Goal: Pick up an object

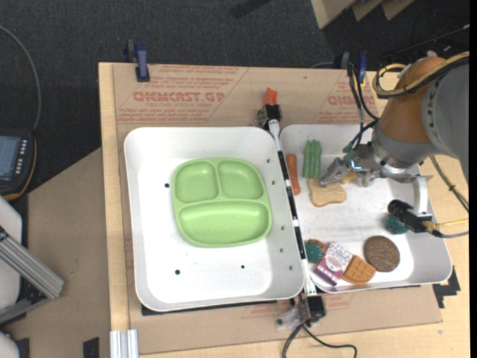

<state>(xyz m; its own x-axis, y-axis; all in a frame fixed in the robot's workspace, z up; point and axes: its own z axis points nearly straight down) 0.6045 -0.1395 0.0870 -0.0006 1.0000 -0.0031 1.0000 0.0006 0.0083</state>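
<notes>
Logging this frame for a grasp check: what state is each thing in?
Hand: low in the right bin, over the toast.
Toast: flat, under the hand.
Green plate: upright, in the left bin.
Carrot: lying by the divider.
Cookie: flat.

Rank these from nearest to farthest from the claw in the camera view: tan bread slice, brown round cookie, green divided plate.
1. Tan bread slice, just below the claw in the right bin.
2. Brown round cookie, lower right of that bin.
3. Green divided plate, left bin.
</notes>
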